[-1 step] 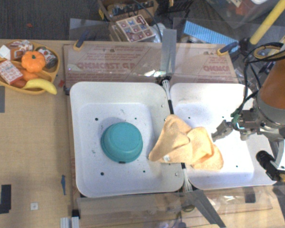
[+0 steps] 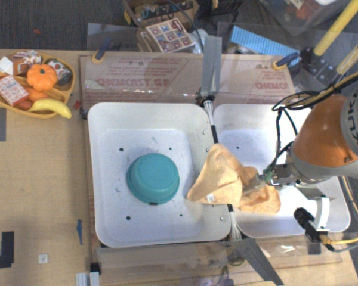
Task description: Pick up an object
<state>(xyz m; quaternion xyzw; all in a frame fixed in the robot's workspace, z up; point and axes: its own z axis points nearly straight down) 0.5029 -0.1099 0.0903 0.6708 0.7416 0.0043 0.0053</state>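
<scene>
Cloth: a tan cloth [image 2: 227, 180] lies crumpled in the lower middle of the frame, draped over the divider where the two bins meet, part in the left bin [image 2: 107, 124], part in the right bin [image 2: 250, 130].
Gripper: my gripper [image 2: 264, 180] sits at the cloth's right edge, lower right of the frame, against the fabric; I cannot tell whether it is spread or pinched on the folds.
Step in hand: I judge this is the grasp on the cloth.
Doing it well: I'd want a thick fold caught, then a straight lift, so the fabric clears the divider without dragging.
Risk: a thin pinch could slip loose as the hanging weight comes on.
Bowl: a teal bowl [image 2: 154, 178] sits upside down in the left bin, left of the cloth, apart from it.
Beyond: a tray of toy food [image 2: 31, 83] rests at the upper left.
</scene>
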